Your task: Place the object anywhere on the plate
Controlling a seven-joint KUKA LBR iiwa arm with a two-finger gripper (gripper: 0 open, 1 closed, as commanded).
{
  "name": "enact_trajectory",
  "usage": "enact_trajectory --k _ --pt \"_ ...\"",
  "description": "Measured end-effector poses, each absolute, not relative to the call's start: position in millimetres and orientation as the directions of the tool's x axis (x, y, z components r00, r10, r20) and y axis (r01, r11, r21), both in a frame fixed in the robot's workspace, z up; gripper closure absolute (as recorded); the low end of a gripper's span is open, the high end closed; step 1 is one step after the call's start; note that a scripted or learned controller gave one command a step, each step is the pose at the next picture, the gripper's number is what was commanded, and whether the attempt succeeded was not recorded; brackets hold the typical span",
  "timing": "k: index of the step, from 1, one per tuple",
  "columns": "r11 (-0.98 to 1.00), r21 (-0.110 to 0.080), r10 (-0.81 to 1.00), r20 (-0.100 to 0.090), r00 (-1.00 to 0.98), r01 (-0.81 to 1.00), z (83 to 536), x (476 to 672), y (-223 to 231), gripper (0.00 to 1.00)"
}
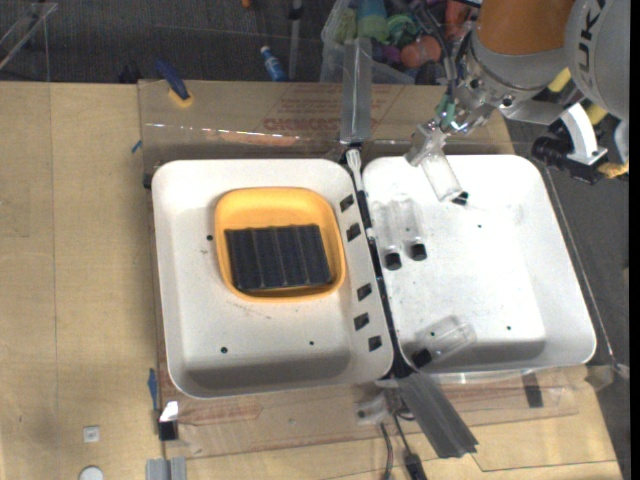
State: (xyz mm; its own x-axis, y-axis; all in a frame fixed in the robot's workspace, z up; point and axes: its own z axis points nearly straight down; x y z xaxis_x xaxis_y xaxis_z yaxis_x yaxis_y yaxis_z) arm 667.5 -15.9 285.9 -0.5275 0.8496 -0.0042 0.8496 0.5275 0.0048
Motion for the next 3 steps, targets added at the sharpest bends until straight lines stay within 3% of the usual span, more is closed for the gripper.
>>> enact_trajectory --k 2,3 --pt "0.56 0.003 0.828 -0.003 -0.56 0.828 280.0 667.4 -12.9 1.0" --pt "0.723 0.005 0.69 -0.005 -0.723 0.69 296.2 667.6 -40.4 1.0"
